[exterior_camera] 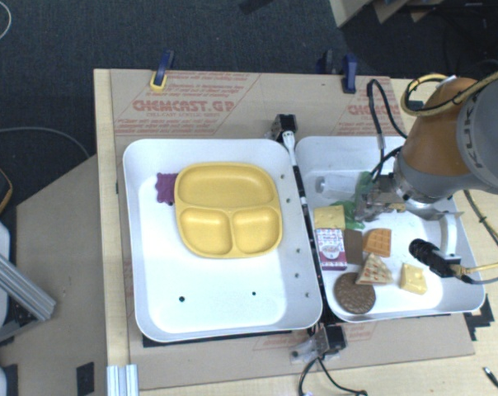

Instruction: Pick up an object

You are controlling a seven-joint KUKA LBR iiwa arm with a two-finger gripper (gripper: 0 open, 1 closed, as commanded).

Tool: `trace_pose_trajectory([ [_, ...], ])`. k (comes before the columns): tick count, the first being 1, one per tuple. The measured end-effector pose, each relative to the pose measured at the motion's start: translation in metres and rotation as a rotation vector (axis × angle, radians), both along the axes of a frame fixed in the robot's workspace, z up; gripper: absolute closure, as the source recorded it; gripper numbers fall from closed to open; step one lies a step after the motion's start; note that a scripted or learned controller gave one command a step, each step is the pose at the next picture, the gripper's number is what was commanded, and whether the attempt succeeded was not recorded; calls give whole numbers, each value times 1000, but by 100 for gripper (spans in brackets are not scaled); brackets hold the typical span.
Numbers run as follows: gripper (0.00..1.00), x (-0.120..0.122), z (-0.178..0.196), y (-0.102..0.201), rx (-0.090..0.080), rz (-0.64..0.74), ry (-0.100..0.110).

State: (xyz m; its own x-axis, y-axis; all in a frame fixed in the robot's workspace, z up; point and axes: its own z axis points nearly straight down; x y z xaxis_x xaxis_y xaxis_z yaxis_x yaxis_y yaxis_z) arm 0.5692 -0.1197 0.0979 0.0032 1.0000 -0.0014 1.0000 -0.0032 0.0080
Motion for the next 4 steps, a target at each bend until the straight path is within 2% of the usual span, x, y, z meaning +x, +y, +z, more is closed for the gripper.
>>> trace_pose_trajectory([
  [1,100,1,62,1,0,4,5],
  [2,100,3,105,8,0,5,5],
  [3,100,4,127,8,0,5,5],
  [4,100,13,128,69,1,7,5],
])
